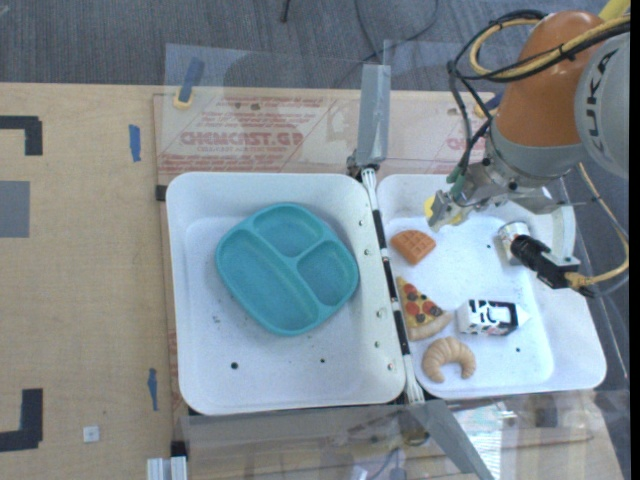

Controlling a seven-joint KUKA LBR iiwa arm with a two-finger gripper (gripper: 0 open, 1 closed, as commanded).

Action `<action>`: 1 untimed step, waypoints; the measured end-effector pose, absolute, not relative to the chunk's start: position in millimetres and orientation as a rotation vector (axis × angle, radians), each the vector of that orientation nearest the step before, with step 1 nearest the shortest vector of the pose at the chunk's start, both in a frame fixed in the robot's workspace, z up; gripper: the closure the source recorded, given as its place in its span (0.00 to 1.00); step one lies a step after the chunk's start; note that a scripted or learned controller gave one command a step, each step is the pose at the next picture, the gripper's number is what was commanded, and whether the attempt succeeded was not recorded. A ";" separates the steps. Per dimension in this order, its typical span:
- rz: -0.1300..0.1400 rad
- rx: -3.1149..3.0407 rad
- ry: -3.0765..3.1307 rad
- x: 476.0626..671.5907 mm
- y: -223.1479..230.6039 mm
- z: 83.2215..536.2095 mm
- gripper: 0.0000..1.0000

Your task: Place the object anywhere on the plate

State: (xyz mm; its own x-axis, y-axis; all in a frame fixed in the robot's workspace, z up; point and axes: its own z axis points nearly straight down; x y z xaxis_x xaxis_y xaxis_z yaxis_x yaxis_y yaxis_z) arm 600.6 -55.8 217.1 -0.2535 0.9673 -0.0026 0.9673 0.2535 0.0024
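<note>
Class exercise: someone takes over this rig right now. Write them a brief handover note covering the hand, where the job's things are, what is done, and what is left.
Hand: low over the far part of the right bin, near a small yellow item; whether it is open or shut cannot be told, and no grip is visible.
Things: teal plate lies in the left bin, nothing on it. In the right bin: waffle, pizza slice, croissant, black-and-white item.
Done: nothing placed yet.
Left: pick one object, carry it across the divider, set it anywhere on the plate.
</note>
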 end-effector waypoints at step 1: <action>-0.001 1.728 2.625 595.5 5.5 184.6 1.00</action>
State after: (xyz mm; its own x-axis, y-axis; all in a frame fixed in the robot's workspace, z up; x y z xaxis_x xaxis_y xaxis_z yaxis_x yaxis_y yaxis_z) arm 595.5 5.5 184.6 -0.3955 0.9185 0.0003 0.9185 0.3955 -0.0010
